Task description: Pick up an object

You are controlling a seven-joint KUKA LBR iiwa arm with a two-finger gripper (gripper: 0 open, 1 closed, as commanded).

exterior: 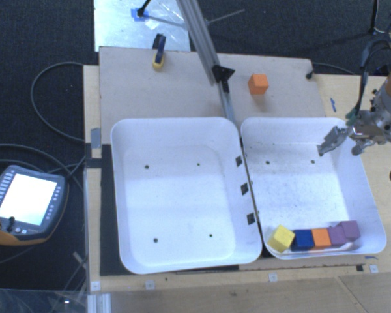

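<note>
1. At the far left, off the bench, a handheld control tablet with a bright screen lies on dark carpet, with black cables looping around it
2. A pale wooden bench fills the middle of the view and bears two shallow white bins side by side
3. Near the back edge of the bench sits a small blue and yellow clamp
4. The left bin shows a bare white floor with a few small dark holes
5. A slanted grey metal pole crosses from the top of the view down to the gap between the two bins
6. An orange cube rests on the bench behind the right bin, outside both bins
7. The right bin holds a row of five blocks along its near wall, touching or almost touching one another
8. In that row, from left to right: a yellow block, tilted at the bin's near left corner, a blue block, an orange block, and two purple blocks at the near right corner
9. The gripper reaches in from the right edge and hangs over the far right part of the right bin, well apart from the row of blocks
10. Its two fingers are spread apart, with nothing between them
</note>
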